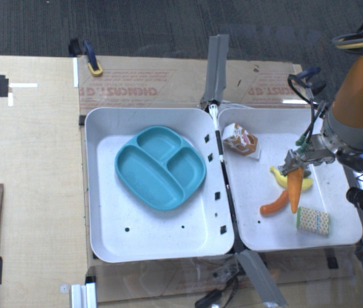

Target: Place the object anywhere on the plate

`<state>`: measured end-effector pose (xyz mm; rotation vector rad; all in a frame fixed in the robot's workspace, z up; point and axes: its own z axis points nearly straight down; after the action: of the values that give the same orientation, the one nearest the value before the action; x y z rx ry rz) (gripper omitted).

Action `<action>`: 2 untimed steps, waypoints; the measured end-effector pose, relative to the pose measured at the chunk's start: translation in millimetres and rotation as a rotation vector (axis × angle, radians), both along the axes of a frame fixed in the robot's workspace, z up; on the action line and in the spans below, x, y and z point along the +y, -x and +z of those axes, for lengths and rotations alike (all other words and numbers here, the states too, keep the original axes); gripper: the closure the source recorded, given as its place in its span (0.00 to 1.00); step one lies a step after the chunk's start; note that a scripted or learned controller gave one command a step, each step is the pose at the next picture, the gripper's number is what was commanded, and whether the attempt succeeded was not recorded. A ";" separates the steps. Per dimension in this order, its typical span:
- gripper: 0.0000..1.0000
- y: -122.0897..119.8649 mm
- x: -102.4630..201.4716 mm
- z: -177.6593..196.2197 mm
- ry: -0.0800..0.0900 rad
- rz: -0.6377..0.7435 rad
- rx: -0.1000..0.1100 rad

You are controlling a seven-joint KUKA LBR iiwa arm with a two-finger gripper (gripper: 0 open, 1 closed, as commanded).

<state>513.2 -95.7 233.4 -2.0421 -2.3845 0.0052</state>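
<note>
Carrots are lying in the right bin (335, 233), and one orange carrot (294, 194) is hanging upright, its top pinched between the fingers of the gripper (295, 165), which is closing narrowly on it above a yellow banana (283, 178). A second carrot (272, 206) is resting just beside it. The blue plate (160, 167) is sitting in the left bin (104, 236), well apart toward the counter's left edge, so the carry is looking like a sideways crossing.
</note>
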 end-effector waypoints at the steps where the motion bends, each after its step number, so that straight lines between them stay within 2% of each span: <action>1: 1.00 -64.0 51.9 -45.1 -0.001 0.258 0.001; 2: 1.00 -125.7 110.2 -44.1 0.000 0.439 -0.002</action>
<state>638.9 14.4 189.2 -1.4744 -2.7736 0.0038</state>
